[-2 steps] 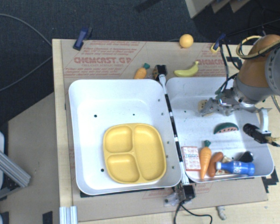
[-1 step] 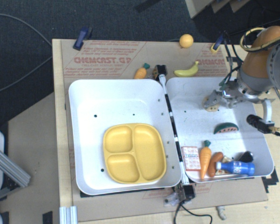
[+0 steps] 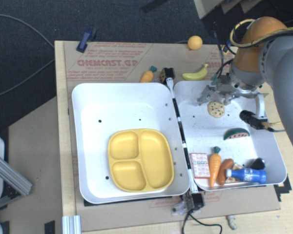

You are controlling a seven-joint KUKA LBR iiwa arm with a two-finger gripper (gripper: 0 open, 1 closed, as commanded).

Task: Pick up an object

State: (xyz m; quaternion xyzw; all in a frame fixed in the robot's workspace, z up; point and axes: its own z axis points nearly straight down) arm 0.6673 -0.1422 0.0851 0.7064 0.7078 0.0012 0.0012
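carrot (image 3: 214,167) lies low in right bin (image 3: 195,133); gripper (image 3: 216,97) above cookie (image 3: 216,109).

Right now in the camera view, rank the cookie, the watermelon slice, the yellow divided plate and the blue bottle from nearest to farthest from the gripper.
1. Cookie, right bin, just below the gripper.
2. Watermelon slice, right bin, middle.
3. Blue bottle, right bin's near edge.
4. Yellow divided plate, left bin.

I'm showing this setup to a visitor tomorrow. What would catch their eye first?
Probably the yellow divided plate, alone in the left bin. Next, the grey and orange arm reaching into the right bin, its gripper just above a cookie.
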